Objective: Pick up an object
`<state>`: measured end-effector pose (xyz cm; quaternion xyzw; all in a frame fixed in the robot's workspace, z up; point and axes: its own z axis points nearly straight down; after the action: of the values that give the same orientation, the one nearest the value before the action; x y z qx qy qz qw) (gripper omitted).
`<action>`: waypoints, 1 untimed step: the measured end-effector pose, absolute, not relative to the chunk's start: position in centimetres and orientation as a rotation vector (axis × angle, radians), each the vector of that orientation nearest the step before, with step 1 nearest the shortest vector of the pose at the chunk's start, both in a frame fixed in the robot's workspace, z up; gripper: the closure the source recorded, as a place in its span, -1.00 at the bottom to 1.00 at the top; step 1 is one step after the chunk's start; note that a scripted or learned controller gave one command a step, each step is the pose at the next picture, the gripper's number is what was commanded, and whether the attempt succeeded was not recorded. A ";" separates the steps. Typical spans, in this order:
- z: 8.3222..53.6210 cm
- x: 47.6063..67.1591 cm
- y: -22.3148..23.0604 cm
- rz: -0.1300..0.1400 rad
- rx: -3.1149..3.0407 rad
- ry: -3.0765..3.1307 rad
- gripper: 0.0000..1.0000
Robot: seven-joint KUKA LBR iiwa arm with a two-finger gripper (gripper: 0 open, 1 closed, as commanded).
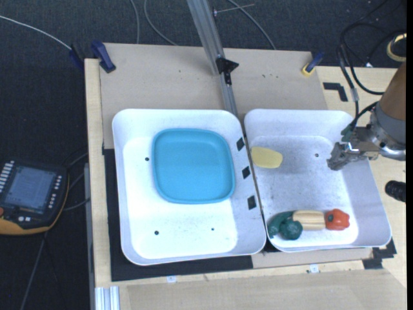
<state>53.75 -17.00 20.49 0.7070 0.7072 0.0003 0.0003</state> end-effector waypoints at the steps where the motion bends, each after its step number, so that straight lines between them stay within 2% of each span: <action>1: 20.6 55.0 -11.4 0.002 2.216 2.227 1.00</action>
<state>55.05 -11.38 20.56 0.7052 0.7090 0.0007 -0.0001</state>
